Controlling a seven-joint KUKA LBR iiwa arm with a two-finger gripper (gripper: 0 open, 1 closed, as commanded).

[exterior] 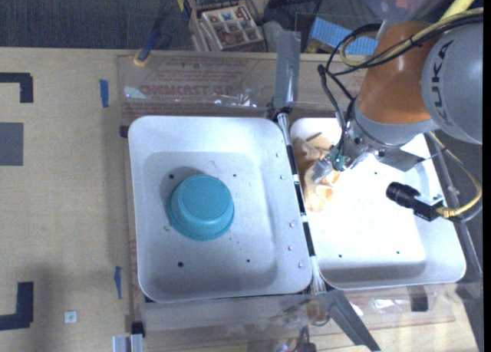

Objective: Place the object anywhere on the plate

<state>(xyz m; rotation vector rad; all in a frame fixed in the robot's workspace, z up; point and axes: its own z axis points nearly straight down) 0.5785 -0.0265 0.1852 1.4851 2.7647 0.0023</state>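
My gripper [337,160] low over tan objects [317,182] at right bin's [383,266] upper-left corner; grasp state I cannot tell. Blue plate [201,206] sits mid left bin [153,143], bare. I judge pick unfinished, carry and placement left.

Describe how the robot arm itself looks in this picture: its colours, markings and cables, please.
The arm is grey and rounded, with part of the dark KUKA lettering on its side. Above the wrist sits a wide orange band. Black cables loop along the band, and a yellow cable runs by the arm. The gripper is small, metallic, with a teal-coloured part. A black cylindrical part sticks out below.
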